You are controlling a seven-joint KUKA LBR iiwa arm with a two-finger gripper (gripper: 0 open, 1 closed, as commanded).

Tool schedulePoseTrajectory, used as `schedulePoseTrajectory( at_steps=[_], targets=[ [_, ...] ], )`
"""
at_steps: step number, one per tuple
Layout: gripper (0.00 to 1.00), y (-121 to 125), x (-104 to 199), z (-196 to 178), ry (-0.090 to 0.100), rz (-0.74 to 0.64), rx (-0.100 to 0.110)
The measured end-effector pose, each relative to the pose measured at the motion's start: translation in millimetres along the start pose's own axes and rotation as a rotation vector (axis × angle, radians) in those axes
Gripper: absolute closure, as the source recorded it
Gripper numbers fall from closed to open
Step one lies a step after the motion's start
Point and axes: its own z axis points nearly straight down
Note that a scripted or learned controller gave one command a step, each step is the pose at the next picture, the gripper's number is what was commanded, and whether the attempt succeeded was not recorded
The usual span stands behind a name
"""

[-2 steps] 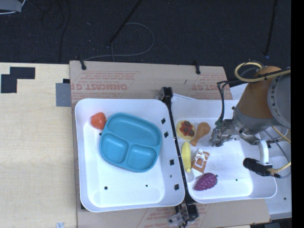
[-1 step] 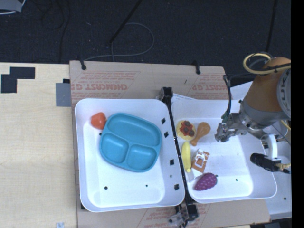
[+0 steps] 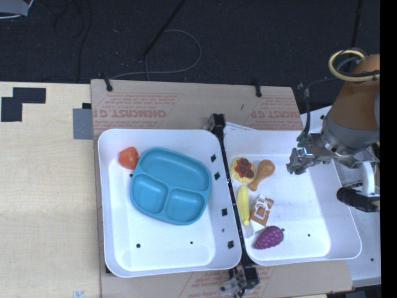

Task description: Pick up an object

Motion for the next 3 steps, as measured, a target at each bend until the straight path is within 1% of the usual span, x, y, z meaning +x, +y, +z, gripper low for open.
schedulePoseTrajectory(
  at_steps=[1,2,3],
  targets=[
    [1.00,5,5,-61,0.000,0.000,-0.001],
    [1.00,6,4,-98,0.000,0.001,0.002],
    [1.00,-9,53,-96,0.002,-0.002,0.007]
  ],
)
